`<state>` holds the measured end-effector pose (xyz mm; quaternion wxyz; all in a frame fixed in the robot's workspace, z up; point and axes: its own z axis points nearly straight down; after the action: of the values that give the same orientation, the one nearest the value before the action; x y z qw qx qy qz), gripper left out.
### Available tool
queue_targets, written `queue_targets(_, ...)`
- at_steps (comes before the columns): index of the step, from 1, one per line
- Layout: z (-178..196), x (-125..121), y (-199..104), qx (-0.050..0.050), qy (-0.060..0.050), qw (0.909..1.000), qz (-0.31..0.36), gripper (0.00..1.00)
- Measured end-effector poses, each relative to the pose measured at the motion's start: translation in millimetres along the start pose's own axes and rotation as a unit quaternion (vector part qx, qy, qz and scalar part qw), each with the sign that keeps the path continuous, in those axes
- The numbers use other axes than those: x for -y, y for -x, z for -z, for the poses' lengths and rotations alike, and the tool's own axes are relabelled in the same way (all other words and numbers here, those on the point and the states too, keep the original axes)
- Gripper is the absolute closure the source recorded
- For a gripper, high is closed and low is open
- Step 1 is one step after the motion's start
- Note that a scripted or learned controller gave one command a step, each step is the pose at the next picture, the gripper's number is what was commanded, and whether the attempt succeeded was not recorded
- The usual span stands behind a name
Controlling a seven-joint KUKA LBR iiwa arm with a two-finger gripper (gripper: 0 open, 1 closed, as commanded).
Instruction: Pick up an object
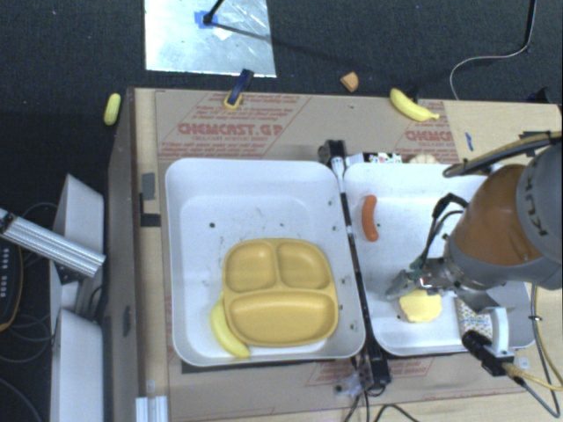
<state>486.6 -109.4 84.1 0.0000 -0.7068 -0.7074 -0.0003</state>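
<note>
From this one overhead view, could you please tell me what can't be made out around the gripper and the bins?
- Gripper: the arm's wrist covers it, so its finger state and any contact with the pale yellow object are unclear.
- Pale yellow object: too blurred to identify.
- Banana in the left bin: partly hidden under the yellow divided plate.
- Right bin: its right part is covered by the arm.

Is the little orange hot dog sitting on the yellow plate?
No, the hot dog lies in the right bin, while the yellow plate sits in the left bin.
</note>
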Motion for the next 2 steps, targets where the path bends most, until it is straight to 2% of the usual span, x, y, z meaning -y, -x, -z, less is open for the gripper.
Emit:
queue_targets(1,0.4,-80.3,-27.3,0.0,0.001,1.0,0.001,0.0)
queue_targets(2,0.8,-129.9,-21.1,0.001,0.001,1.0,0.002,0.0)
